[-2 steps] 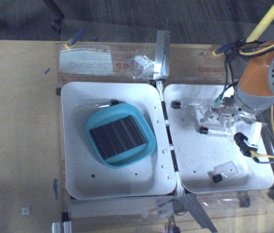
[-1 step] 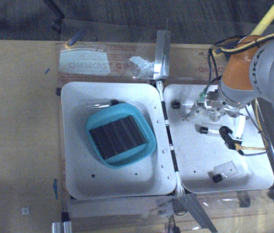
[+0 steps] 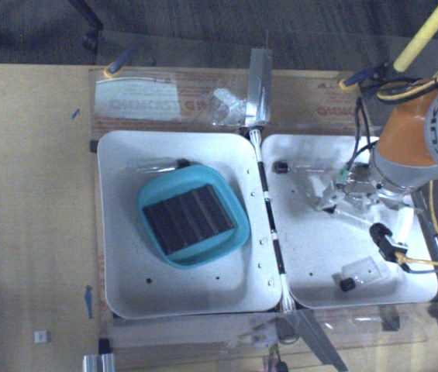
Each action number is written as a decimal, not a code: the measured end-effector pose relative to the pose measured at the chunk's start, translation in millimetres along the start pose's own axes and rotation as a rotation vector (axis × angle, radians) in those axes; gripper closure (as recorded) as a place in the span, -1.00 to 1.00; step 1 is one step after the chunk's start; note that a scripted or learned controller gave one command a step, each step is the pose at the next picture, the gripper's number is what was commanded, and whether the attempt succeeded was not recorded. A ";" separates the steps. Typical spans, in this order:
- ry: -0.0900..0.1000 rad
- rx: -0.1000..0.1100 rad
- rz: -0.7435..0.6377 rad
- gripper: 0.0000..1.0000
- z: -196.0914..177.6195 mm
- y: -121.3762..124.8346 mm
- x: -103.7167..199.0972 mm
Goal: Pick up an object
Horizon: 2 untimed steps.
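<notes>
We see two white bins side by side on a counter point(image 3: 32, 208). A teal tray point(image 3: 194, 216) lies in the left bin point(image 3: 118, 223). The gripper point(image 3: 335, 196) hangs over the right bin point(image 3: 312, 270); we cannot tell how its jaws stand.

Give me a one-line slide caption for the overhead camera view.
KUKA arm's hand low over the right bin; a teal tray with dark ridged insert lies in the left bin.

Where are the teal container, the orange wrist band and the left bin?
teal container point(image 3: 234, 231), camera view, its right rim
orange band point(image 3: 403, 134), camera view, middle of its orange face
left bin point(image 3: 122, 208), camera view, bare floor at its left side
</notes>
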<state>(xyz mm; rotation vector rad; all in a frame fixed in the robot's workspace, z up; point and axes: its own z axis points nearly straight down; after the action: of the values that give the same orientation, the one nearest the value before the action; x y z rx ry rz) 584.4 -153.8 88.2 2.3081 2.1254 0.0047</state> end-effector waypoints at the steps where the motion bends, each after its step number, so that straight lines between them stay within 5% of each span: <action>1: 0.004 0.028 -0.017 -1.00 2.7 68.7 -18.7; 2: 0.001 0.001 -0.035 -1.00 0.5 23.4 1.3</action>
<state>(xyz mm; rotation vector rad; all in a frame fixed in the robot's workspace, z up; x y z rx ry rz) 607.9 -154.5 87.8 2.2713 2.1660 0.0047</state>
